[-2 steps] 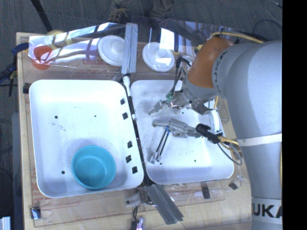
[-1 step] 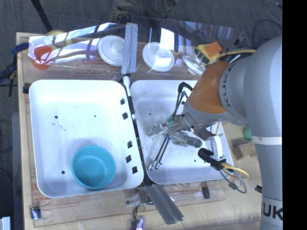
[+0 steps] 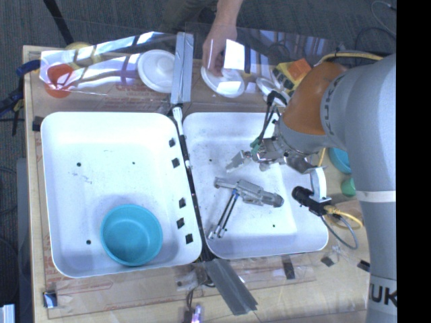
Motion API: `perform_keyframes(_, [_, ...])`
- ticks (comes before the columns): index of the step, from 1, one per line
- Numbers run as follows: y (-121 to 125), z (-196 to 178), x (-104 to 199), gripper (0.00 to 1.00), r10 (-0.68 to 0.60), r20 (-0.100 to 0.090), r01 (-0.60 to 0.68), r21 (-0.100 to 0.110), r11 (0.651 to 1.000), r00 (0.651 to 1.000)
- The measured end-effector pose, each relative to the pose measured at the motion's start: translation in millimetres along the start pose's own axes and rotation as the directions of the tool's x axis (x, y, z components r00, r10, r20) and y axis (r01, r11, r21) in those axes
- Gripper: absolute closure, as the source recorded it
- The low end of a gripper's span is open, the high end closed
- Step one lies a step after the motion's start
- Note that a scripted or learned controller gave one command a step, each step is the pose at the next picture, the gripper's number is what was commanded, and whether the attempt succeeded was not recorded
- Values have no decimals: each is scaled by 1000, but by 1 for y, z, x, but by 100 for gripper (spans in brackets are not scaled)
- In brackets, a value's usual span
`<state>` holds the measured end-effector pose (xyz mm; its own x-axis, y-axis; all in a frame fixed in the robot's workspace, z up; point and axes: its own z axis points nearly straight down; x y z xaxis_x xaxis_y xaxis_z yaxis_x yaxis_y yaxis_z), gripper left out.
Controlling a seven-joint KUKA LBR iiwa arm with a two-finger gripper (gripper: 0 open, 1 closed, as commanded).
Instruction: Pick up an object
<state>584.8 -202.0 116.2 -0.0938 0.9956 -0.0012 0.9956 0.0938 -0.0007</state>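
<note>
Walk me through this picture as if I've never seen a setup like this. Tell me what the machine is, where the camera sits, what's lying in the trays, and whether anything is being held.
The big grey machine with the orange band is a robot arm, reaching in from the right. One camera, fixed above the bench, looks down at a slant. Two shallow white trays sit side by side. The left bin holds a blue bowl. The right bin holds a grey metal tool with a long thin handle. The arm's gripper hangs over the right bin, just above that tool. I cannot tell whether it is open or shut, and nothing visible is gripped. At the top, a person's hand reaches toward white dishes behind the bins.
</note>
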Motion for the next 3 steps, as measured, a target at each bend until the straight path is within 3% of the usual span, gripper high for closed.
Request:
perform_keyframes(1, [-30,16,12,0,-88,5,89,-18,996,996])
perform_keyframes(2, [-8,24,72,0,-171,0,171,-1,985,985])
perform_keyframes(3, [70,23,80,0,193,1,-193,-2,981,981])
